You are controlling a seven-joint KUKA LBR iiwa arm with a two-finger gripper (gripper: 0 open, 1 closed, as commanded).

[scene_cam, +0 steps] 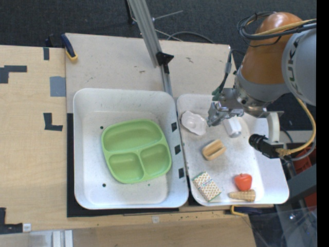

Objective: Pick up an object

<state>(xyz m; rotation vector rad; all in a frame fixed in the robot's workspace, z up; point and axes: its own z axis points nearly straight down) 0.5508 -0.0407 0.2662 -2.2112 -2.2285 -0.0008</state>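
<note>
**Over the right bin: gripper low among small toys, grasp unclear**

Above the right bin (277, 187), in the camera view, the gripper (222, 115) hung low at the far end, between a pale crumpled object (193, 122) to its left and a small white cylinder (233, 127) just beside it on the right. You could not tell how wide the gripper was, or if it had anything; the wrist body covered it from above.

Nearest candidates for you were these two. The pale object looked soft and light, perhaps thin plastic or foam, so it would probably squash and should be pinched across its narrow middle. The cylinder seemed stiff and smooth and might roll away; take it across the round side. Further toward the near end lay a tan bun-like piece (213, 150), a checkered block (207, 186), a red tomato-like toy (243, 181) and a cone (242, 195). All looked light and not fragile.

The left bin (82, 138) held a green divided plate (136, 151), stiff but flat and hard to grip except at its rim.

Part of the cylinder was hidden by the arm, and what the pale object really was stayed hard to make out.
</note>
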